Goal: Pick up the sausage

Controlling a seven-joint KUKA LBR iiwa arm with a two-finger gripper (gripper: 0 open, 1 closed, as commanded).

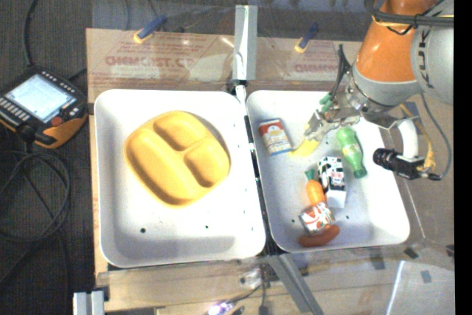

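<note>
The reddish-brown sausage [319,237] lies at the near edge of the right shallow white bin [383,221], just under a red-and-white can [317,217] that seems to touch it. Beyond the can sit an orange carrot [315,192], a small black-and-white carton [333,175] and a green plastic bottle [352,150]. A red-labelled box [274,136] lies toward the bin's far left, with a yellow piece [302,147] beside it. The grey arm with its orange band [389,48] reaches in from the right; its pincer [322,119] hangs over the bin's far part, well apart from the sausage, and whether its fingers are spread I cannot tell. The left white bin [118,232] holds a yellow divided plate [177,156].
</note>
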